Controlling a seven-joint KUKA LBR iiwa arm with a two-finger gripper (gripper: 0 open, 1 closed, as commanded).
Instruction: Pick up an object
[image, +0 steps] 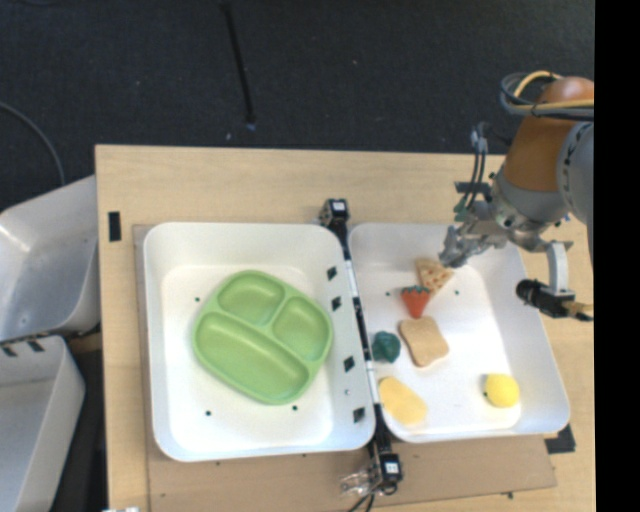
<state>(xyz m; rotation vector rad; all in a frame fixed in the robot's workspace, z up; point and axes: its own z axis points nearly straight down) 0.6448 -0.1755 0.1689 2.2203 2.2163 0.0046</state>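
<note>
The right bin (530, 330) holds several small toy foods. A tan waffle-like piece (432, 273) lies near its back, with a red strawberry-like piece (416, 300) just in front of it. Further forward are a tan toast slice (424, 342), a teal lump (386, 347), a pale yellow piece (402, 400) and a yellow lemon (501, 390). My gripper (455, 250) reaches in from the right and hangs low over the back of this bin, its tip right at the upper right edge of the waffle piece.
The left bin (165, 300) holds a green divided plate (262, 336). A ridge with black clips (352, 330) separates the two bins. A black fitting (545, 295) sticks out at the right bin's right wall. The arm's grey and orange body (535, 150) looms over the back right corner.
</note>
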